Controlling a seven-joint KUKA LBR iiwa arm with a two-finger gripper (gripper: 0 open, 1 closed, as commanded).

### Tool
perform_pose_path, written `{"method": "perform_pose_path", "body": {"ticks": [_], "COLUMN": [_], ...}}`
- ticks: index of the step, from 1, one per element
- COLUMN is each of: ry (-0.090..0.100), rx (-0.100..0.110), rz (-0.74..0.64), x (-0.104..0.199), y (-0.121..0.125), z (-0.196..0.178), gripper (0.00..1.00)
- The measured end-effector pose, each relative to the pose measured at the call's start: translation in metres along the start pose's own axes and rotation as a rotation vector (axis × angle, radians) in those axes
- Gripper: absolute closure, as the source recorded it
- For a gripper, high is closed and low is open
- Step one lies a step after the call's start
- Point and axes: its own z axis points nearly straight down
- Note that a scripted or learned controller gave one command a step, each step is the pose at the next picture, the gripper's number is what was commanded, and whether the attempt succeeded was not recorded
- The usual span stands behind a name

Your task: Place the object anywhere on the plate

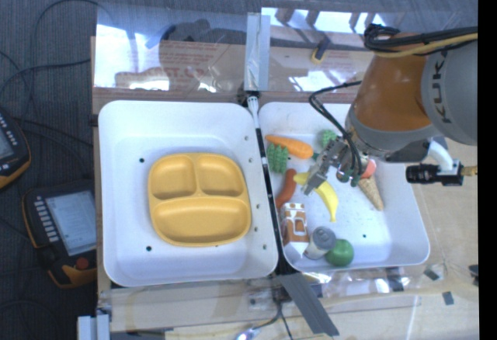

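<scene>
Several toys crowd fingers; plate apart.

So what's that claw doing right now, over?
Claw low in right bin, over the banana. Yellow plate in left bin, nothing on it. Carrot, toys crowd the claw.
</scene>
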Motion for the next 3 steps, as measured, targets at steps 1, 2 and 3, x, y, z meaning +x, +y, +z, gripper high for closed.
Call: {"method": "perform_pose_path", "body": {"ticks": [1, 2, 3], "ry": [0.001, 0.0, -0.001], "rx": [-0.005, -0.005, -0.006], "rz": [-0.416, -0.565, -0.723], "x": [0.027, 0.048, 0.115], "y": [0.054, 0.124, 0.165], "z": [0.0, -0.017, -0.063], "gripper": [1.0, 1.0, 1.0]}}
